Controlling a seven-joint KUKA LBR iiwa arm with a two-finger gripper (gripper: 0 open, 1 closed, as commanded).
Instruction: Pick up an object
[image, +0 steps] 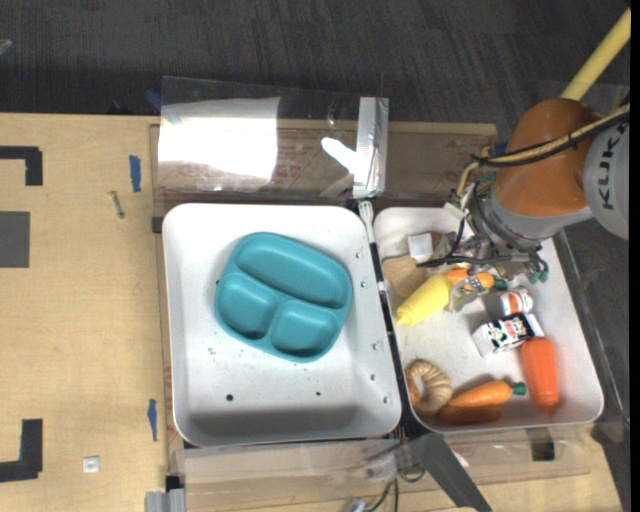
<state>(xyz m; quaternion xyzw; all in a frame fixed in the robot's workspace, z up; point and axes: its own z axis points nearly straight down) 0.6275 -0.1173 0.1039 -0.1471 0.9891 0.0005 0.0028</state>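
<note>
The right bin (585, 395) carries the things to choose from. A yellow banana-like piece (425, 300) lies at its middle left, with a tan piece (402, 272) just above it and a small white block (419, 244) near the top wall. Just right of the yellow piece sits a small orange and white item (470, 285), then a white and red one (515, 301), and below those a small black and white carton (505, 332). Along the lower edge lie a croissant-like pastry (428, 384), a carrot (485, 394) with a green tip, and a second, stubbier orange carrot (541, 370) standing nearly on end beside it.

The gripper (490, 262) hangs over the upper middle of this bin, under the orange band of the arm (545, 160), amid cables. It sits right above the small orange and white item, but whether it touches anything, and how the jaws stand, I cannot tell; the wrist hides them.

My reading is that the reach-and-descend step is in hand, with no lift under way. The next move calls for a clean closure on one piece; the things here are crowded, so a neighbour could be nudged or caught.

The left bin (200, 390) holds a teal divided plate (283, 293). Both bins rest on a pale wooden bench (70, 330), with a clear plastic sheet (250, 150) behind them and dark floor (300, 40) beyond.
</note>
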